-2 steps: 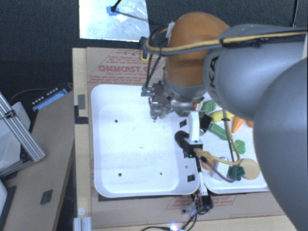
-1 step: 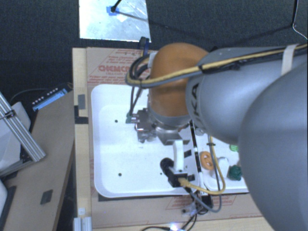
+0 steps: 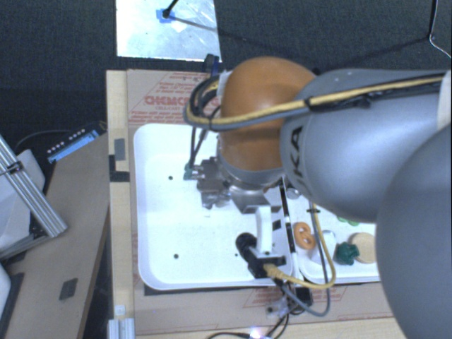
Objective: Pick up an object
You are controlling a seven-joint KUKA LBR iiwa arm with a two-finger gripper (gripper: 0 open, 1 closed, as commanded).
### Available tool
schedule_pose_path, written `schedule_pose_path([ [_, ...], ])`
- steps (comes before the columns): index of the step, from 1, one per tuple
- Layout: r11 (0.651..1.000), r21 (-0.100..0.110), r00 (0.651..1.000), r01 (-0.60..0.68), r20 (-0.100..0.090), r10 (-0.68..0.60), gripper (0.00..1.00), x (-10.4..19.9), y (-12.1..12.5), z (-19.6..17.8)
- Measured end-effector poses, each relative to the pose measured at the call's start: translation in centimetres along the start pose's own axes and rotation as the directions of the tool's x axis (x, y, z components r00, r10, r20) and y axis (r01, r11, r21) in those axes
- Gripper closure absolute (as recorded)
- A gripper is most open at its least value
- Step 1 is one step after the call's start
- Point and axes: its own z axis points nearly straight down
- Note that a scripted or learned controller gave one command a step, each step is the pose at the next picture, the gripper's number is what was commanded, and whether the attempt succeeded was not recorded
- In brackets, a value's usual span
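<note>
**Pick attempt: approach stage, nothing confirmed in hand**

My arm [image 3: 353, 140] reaches in from the right and covers most of the junction between the two bins. My pincer [image 3: 206, 189] hangs over the left bin [image 3: 159, 210], about midway along its floor and closer to the far rim than the near one. The wrist housing and cabling block the view of its tip, so I cannot tell what state it is in, and I see no object at it.

The candidate objects lie elsewhere. Just past the left bin's right rim, toward the near edge, I note an orange ring-shaped piece [image 3: 304, 236], a dark green lump [image 3: 346, 251] and a pale round item [image 3: 364, 247]. The green lump and the pale item appear to touch; the orange piece sits a little apart to their left. My own arm hides the rest of that bin. The floor of the left bin under and around my pincer shows a few small dark marks and no object I can identify.

Assessment: the pick has not been made. I judge this to be the positioning step, with the pincer standing well apart from all three visible items.

Requirement for the next move: travel toward the near right, over the dividing rim, settle above one item, and descend squarely. The orange piece, standing alone, looks the least likely to drag a neighbour along.
</note>
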Motion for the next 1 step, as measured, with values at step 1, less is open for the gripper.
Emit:
schedule_pose_path([
  [1, 1.0, 0.002, 1.0, 0.001, 0.001, -0.001, 1.0, 3.28, -0.01, 1.39],
])
